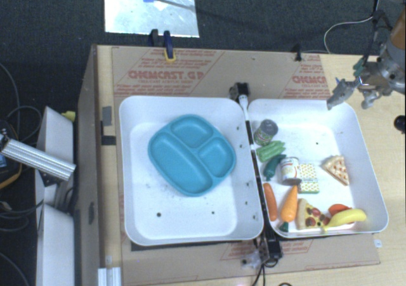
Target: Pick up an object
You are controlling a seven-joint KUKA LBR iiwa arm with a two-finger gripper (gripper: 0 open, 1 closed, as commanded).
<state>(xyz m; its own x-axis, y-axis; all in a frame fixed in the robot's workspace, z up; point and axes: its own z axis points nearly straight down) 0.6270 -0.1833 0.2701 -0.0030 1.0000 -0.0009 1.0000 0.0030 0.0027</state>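
My gripper [353, 96] hangs above the far right corner of the right bin [317, 127], fingers spread open with nothing between them. Below it the bin holds toy food: a grey can [266, 130], green pickles [271, 151], a small tin [289, 169], a checkered cracker [308, 177], a pizza slice [336, 169], two carrots [288, 202], a second pizza slice [309, 214], a tomato [337, 208] and a banana [346, 217]. All of it lies well forward and left of the gripper.
The left bin [184, 215] holds a blue divided plate [191, 153]. A ridge [252, 164] separates the two bins. Cables and a white box [54, 151] sit off the bench at the left.
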